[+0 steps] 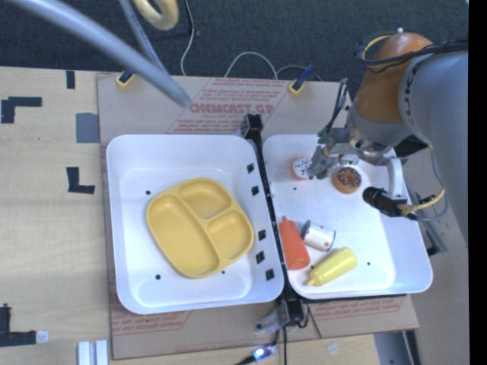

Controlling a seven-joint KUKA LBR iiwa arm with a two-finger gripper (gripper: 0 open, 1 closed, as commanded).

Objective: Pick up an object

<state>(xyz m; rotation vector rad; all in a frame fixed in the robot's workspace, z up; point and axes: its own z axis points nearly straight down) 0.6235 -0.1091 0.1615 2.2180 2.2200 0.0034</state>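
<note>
**End effector low over the right bin**

Our end effector (318, 164) hangs in the right bin's (380, 272) far part, just beside a small red-and-white object (300, 169); we cannot tell its opening; an orange carrot-like piece (293, 245), a white cylinder (319, 236) and a yellow bottle (332, 267) lie nearer; a yellow divided plate (199, 226) sits in the left bin (129, 204).

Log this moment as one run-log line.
gripper: low in right white bin, beside small white-and-red object | grasp: unclear | yellow divided plate: left bin
</note>
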